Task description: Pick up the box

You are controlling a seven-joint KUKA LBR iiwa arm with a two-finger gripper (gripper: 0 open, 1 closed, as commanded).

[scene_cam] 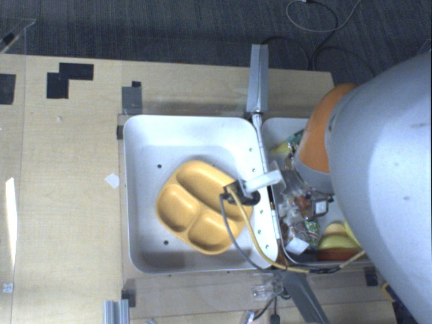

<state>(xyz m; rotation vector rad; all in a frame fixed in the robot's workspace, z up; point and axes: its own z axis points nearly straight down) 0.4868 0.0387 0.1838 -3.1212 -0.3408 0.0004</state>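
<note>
1. The pick looks unfinished: nothing shows lifted, and the big grey arm with its orange band (317, 140) hangs over the right white bin (278, 128), covering most of it.
2. The pincer's state cannot be told; the arm's bulk hides it.
3. Which item is the box is unclear. Small packaged things (304, 214) lie jumbled in the right bin beside something yellow and red (335, 240); a box may be among them.
4. The left white bin (145, 181) holds a yellow moulded plastic tray with three hollows (196, 206).
5. Both bins sit on a pale wooden desk (67, 181); beyond lies dark carpet (169, 19) with a loose cable.
</note>
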